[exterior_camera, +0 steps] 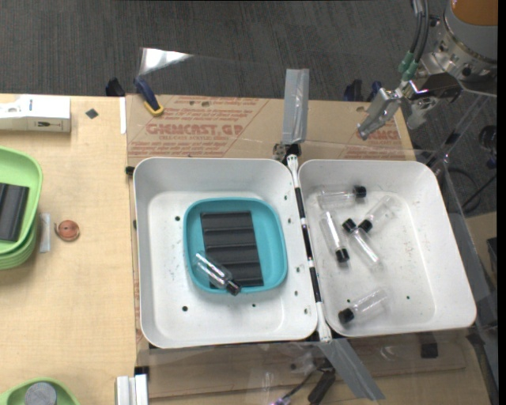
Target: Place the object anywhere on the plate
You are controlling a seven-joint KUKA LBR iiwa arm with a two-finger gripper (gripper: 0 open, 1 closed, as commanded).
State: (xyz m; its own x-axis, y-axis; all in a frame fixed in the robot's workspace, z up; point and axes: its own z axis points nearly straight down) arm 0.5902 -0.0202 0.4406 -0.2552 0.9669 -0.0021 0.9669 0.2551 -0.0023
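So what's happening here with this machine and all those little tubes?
A robot arm is moving small clear tubes from one white bin to a plate in the other. One tube with a black cap already lies on the teal plate in the left bin. Several more tubes lie scattered in the right bin. The arm's pincer is up above the far edge of the right bin, with no tube between its fingers.

The pale wooden bench (79, 316) bears two shallow white plastic bins side by side, the left bin (158, 316) touching the right bin (451, 261). A flat brown printed cardboard sheet (205, 123) lies behind them; a lime-green tray (24, 178), a white box (32, 115) and a small round reddish cap (67, 230) sit left.
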